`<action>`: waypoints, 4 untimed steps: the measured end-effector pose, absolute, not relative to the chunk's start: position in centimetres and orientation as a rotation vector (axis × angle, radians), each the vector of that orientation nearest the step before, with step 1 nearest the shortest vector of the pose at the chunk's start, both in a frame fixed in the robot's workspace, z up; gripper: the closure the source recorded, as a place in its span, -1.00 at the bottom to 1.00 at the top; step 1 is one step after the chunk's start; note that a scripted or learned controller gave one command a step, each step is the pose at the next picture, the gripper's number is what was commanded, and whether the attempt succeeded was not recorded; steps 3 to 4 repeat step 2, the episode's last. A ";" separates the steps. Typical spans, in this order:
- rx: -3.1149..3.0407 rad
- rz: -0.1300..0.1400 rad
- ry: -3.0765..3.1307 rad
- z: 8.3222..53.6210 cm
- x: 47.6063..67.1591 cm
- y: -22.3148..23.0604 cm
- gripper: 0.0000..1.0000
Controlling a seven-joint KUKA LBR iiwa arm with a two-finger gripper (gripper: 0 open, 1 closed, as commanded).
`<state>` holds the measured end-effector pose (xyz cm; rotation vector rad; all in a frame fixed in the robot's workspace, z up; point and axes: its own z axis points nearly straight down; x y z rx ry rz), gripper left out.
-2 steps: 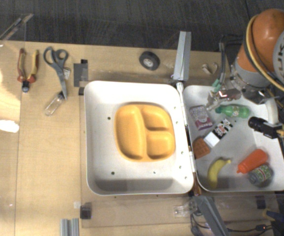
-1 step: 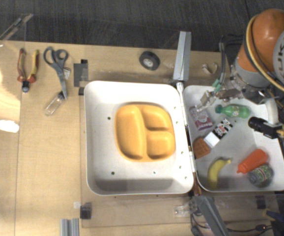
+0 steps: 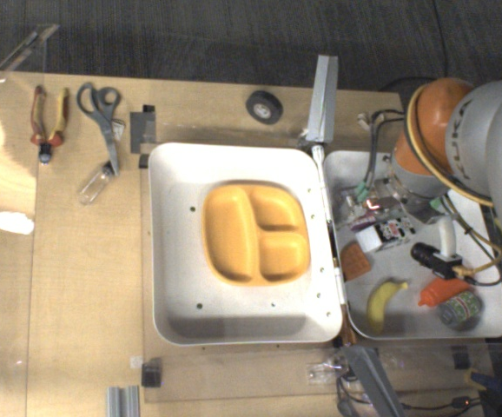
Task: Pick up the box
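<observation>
Over the right bin (image 3: 494,324), the claw (image 3: 374,220) sits among clutter

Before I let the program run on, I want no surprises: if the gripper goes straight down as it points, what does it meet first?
Probably the small white box just below the gripper in the right bin, though depth is unclear from above.

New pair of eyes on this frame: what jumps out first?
The yellow divided tray sitting alone in the middle of the left bin pulls the eye first. Next is the grey arm with its orange band, looming over the right bin, which is crowded with small items: a banana near the front edge, a brown block beside it, and an orange carrot-like toy. Scissors and pliers lie on the bench at far left.
</observation>
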<state>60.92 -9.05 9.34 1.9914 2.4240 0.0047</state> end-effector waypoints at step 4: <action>2.018 0.008 2.401 20.2 57.6 -3.6 1.00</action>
